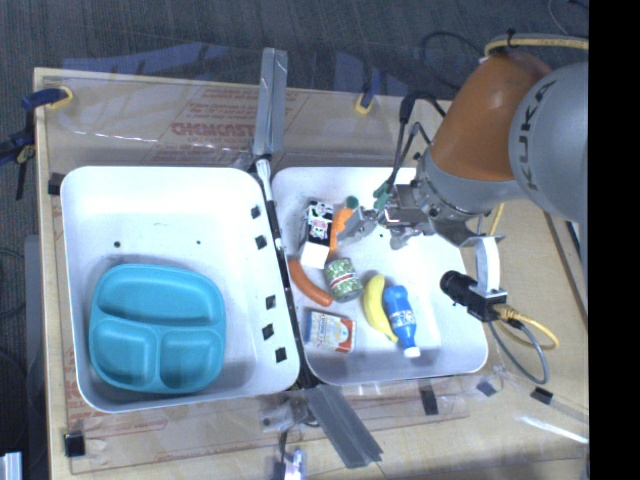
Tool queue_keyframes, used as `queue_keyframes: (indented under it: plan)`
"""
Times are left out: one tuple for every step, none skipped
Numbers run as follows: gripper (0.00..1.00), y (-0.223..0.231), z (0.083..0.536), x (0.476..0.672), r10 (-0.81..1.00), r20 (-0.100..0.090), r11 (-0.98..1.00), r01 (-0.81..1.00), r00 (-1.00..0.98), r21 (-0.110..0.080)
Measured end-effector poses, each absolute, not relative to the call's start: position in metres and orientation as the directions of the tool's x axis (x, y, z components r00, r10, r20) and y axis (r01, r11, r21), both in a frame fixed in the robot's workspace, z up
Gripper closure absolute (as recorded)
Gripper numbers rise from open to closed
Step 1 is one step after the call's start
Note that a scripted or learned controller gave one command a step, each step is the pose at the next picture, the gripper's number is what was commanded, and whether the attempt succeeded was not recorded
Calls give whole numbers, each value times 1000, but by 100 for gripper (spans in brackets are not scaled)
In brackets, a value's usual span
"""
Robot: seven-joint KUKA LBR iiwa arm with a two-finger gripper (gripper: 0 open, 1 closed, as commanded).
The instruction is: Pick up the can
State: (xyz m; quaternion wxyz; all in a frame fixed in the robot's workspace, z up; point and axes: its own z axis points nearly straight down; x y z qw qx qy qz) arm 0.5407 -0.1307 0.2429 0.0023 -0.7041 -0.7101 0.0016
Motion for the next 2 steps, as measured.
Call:
queue_keyframes:
  plan:
    - [0,-154,91,556,999,0,34,999,-34,-3]
    - [100,-155,99,556,999,0,39,999,-39,-5]
